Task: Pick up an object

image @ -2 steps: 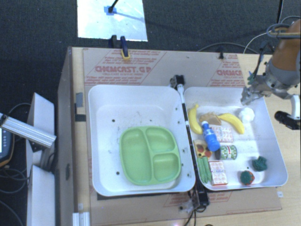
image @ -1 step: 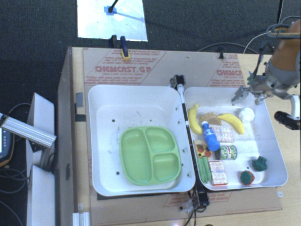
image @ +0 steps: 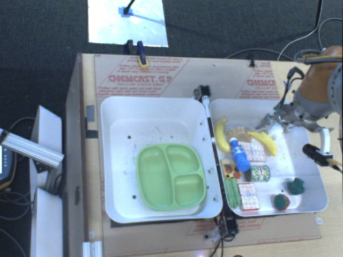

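The right bin (image: 316, 197) holds several small objects. A yellow banana (image: 220, 135) lies along its left wall, and a second banana (image: 266, 142) lies near the middle. Between them a blue bottle (image: 239, 155) rests on a patterned packet (image: 255, 152). A green can (image: 260, 173), a small printed box (image: 248, 196), a green pod (image: 231, 191), a dark green lump (image: 295, 186) and a red and green ball (image: 281, 201) sit toward the front. My gripper (image: 275, 121) hangs at the bin's back right, just above the second banana's upper end, under the orange-banded wrist (image: 319, 79).
The left bin (image: 115, 143) carries a light green divided plate (image: 171, 175). A black bar divider (image: 210, 138) runs between the bins. Cables (image: 321, 157) and a black part hang over the right bin's right rim. A clamp (image: 140, 52) sits at the board's back edge.
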You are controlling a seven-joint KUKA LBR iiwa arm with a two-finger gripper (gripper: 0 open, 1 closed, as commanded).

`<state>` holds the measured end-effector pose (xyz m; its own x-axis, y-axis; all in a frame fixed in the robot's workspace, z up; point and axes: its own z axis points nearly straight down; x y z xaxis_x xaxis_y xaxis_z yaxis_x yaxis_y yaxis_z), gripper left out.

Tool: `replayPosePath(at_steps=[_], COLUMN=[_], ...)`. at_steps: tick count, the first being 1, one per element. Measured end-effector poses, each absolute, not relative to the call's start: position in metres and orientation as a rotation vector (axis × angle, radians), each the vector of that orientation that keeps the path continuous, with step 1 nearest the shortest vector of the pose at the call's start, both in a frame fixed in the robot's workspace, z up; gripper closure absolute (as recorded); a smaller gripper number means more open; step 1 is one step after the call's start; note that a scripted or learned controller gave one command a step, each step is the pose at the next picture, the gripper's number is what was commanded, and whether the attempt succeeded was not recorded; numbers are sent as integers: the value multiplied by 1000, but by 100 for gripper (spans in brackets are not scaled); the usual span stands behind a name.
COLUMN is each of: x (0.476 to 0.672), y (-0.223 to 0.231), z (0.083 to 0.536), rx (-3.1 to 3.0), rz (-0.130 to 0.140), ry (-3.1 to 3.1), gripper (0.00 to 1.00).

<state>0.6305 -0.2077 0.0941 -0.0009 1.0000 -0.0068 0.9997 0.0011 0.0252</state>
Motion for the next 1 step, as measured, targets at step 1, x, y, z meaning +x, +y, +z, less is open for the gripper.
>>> replayPosePath(at_steps=[1], x=[600], y=[-196], z=[94], rx=[2205], rz=[22], ry=[2206], gripper=[0])
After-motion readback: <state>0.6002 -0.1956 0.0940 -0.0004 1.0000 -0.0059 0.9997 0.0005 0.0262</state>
